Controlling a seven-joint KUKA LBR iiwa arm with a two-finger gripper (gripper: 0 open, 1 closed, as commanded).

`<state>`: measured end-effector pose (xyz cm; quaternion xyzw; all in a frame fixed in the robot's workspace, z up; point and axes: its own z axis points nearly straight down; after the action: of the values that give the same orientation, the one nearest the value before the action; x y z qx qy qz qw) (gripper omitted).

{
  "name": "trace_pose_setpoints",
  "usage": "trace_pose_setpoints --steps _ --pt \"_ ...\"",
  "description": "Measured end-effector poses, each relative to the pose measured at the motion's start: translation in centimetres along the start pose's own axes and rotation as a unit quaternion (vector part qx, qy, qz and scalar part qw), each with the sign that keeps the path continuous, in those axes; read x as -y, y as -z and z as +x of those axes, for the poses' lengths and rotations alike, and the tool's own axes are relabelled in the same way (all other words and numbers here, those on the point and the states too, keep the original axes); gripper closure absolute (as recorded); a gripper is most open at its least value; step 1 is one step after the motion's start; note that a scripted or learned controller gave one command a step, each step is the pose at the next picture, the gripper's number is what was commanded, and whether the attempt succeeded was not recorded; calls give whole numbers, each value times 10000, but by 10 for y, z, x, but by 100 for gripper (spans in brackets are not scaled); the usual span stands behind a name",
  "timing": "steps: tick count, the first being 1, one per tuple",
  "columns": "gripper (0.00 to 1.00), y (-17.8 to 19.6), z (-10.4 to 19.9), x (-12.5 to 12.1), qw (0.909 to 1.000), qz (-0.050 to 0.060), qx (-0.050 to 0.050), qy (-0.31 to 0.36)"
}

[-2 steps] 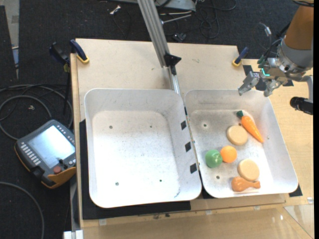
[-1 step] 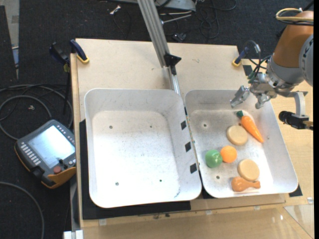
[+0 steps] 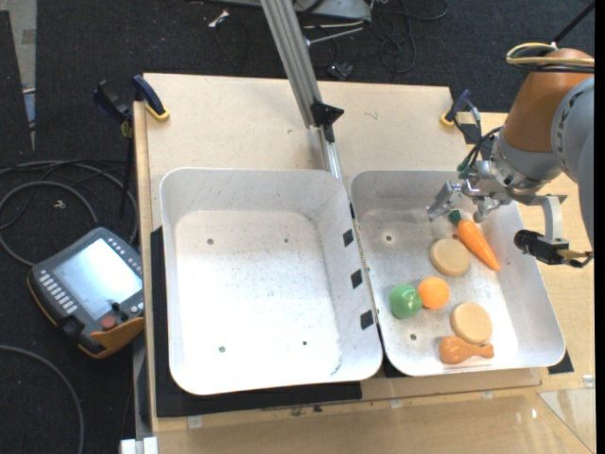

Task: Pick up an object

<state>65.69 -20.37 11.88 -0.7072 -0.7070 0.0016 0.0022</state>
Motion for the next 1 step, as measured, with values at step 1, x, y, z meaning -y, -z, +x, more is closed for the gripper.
trace_pose_setpoints --steps 1 --pt "0 -25 1 0 10000 -12 4 11"
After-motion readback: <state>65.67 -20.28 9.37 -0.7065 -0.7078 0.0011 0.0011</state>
